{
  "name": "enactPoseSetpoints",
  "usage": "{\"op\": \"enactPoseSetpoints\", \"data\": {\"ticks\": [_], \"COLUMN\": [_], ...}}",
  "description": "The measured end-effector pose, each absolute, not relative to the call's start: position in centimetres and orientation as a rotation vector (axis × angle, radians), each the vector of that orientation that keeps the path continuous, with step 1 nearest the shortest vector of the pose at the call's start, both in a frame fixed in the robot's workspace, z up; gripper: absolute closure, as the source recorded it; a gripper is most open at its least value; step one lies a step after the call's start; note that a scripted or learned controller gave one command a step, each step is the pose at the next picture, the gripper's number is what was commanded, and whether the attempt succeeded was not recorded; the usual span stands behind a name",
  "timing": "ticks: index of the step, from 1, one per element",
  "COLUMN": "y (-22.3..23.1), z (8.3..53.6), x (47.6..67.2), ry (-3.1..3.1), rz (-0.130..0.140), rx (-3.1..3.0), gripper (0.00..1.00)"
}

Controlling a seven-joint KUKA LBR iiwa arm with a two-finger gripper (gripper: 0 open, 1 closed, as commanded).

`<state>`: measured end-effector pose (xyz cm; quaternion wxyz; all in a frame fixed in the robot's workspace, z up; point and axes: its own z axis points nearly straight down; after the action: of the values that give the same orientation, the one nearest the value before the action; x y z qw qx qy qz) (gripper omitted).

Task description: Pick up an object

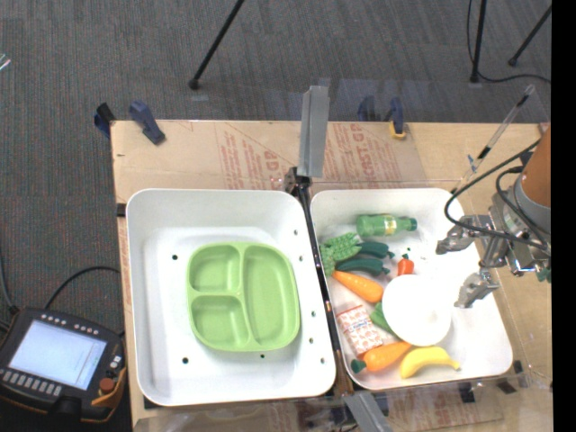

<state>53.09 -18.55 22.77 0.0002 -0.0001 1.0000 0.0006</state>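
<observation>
We're looking at two bins here: the left bin (153, 241) is holding a green tray (243, 297), and the right bin (490, 354) is carrying all the toy food. Biggest in there is the white plate (416, 311), probably light but flat and slick, so we're guessing only its rim is grabbable. The carrot (358, 286) is looking stiff and chunky, best pinched mid-body. The banana (428, 361) is lying near the front edge, curved and smooth, so likely slippery. The gripper (468, 268) is hovering over the bin's right side, fingers spread apart, clamped on nothing.
</observation>
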Motion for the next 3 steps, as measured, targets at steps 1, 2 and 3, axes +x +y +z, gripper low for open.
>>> {"op": "enactPoseSetpoints", "data": {"ticks": [1,2,3], "y": [-15.3,-15.1,-9.0], "z": [13.4,10.1,9.5], "x": [58.5,62.1,61.7], "ry": [3.116,3.121,3.12], "rz": [-0.005,-0.006,-0.013], "rx": [-0.065,0.051,0.115], "gripper": [0.0,0.0,0.0]}}
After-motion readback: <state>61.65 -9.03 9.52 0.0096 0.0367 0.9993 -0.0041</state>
